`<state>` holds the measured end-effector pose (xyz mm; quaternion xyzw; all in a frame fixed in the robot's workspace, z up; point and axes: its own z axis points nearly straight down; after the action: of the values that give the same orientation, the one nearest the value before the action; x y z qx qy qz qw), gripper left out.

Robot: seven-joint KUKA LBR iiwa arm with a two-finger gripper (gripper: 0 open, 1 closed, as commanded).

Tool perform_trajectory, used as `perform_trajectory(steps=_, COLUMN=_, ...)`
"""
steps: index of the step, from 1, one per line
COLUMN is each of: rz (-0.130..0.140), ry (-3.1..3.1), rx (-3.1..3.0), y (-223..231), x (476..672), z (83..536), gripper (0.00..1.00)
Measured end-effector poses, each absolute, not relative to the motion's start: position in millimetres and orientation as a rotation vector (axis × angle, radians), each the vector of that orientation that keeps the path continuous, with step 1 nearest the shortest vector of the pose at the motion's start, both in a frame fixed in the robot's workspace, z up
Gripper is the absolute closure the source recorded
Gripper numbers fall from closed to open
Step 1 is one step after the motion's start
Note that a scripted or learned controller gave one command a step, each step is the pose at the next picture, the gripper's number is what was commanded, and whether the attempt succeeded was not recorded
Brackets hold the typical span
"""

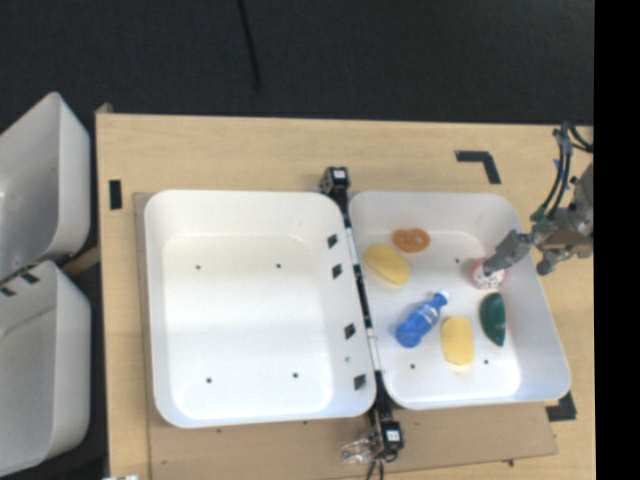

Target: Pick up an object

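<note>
Reaching in from the right edge of the camera view, the arm (pixel 572 223) lies low over the right rim of the right bin (pixel 520 368), with cables looping above its wrist. Its tool (pixel 500 261) points leftward and slightly down into that bin, ending right at a small pink and white object (pixel 488 275) near the bin's right wall. Whether the tool is spread or pressed together cannot be told from this angle, and the pink and white object is not clearly seen between its tips; the two look to be touching or just beside each other.

Two white bins sit side by side on the wooden surface (pixel 230 153); the left bin (pixel 160 298) shows only bare white floor. Six things lie in the right bin, placed here relative to the blue bottle (pixel 419 320) near the bin's middle. One yellow oval piece (pixel 387 265) lies up and to the left of the bottle, near the divider between the bins. One orange round piece (pixel 410 239) sits above the bottle, just beyond the yellow oval. One second yellow piece (pixel 457 340) lies just right of the bottle and a little lower. One dark green piece (pixel 492 318) rests farther right of the bottle. The pink and white object is up and to the right of the bottle, just above the green piece.
</note>
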<state>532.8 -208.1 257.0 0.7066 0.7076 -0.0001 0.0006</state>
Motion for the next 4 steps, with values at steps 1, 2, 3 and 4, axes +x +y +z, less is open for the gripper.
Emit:
perform_trajectory(steps=1, rz=-0.002, ry=2.229, rx=2.218, y=-166.9, x=545.4, z=196.4, gripper=0.0)
perform_trajectory(steps=2, rz=0.011, ry=2.222, rx=2.206, y=-127.5, x=658.6, z=119.7, gripper=0.0)
perform_trajectory(steps=3, rz=-0.005, ry=2.228, rx=2.224, y=-158.4, x=689.4, z=101.0, gripper=0.0)
perform_trajectory(steps=4, rz=0.008, ry=2.226, rx=2.21, y=-62.3, x=690.6, z=207.2, gripper=0.0)
